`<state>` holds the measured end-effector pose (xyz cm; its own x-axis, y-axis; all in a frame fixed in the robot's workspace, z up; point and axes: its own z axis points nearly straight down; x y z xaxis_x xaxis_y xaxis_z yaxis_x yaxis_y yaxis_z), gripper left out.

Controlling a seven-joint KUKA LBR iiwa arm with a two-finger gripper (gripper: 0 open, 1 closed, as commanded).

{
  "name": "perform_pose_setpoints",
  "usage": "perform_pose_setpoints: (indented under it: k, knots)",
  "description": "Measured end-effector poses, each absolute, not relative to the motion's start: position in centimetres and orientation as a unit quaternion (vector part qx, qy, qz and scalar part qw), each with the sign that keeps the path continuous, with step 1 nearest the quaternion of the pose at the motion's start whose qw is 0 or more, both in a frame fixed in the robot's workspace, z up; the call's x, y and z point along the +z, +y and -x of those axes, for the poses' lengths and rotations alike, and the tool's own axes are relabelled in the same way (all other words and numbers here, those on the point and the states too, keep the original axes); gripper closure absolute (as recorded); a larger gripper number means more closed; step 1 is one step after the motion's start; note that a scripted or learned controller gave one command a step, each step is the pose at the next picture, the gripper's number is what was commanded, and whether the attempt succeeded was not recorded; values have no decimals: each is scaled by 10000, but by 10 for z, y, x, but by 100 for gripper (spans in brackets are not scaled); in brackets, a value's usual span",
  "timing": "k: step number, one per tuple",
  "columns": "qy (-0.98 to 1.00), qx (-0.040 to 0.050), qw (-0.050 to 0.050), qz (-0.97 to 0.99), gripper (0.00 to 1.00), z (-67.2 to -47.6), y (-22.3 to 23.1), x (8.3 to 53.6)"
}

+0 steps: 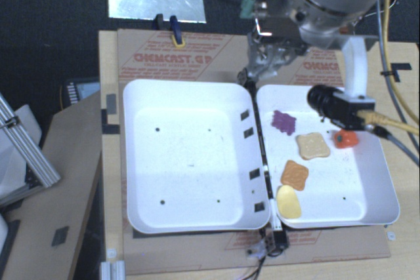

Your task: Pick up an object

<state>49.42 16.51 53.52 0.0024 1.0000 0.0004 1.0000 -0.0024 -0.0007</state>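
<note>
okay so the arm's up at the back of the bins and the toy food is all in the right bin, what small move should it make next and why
Probably bring the gripper toward the front and over the right bin, then above the purple piece. The gripper sits at the back edge by the divider, over no object, while the purple piece is the nearest one and lies apart from the beige slice, so it looks the easiest to reach.

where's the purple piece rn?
The purple piece lies in the right bin, near its upper left corner, up-left of the tan bread-shaped piece.
</note>
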Motion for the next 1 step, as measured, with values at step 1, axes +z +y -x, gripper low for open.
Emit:
perform_pose_setpoints:
  k: [1]
  knots:
    - [-7094,-16,1,7048,100,-498,212,535]
